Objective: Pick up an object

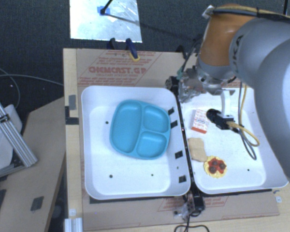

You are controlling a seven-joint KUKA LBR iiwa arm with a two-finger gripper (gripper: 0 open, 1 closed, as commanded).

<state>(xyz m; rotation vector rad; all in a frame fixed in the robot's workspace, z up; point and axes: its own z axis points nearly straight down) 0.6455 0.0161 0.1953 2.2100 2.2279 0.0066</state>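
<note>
Red-white packet (199,121) just below end effector (186,92)

— What's my arm (266,47) looking like from here?
— Big smooth grey casing at three o'clock, orange band (222,33) toward one o'clock above the wrist.
— And lower?
— I see dark, cluttered metal gripper (186,88) hardware at its tip, and a yellow cable (244,115) looping down beside it.

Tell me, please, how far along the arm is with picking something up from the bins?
Nothing looks picked yet. The gripper sits low at the back of the right bin, near the divider. The small red and white packet, tan slice and toy pizza lie loose on the floor. Grasping and lifting remain.
</note>
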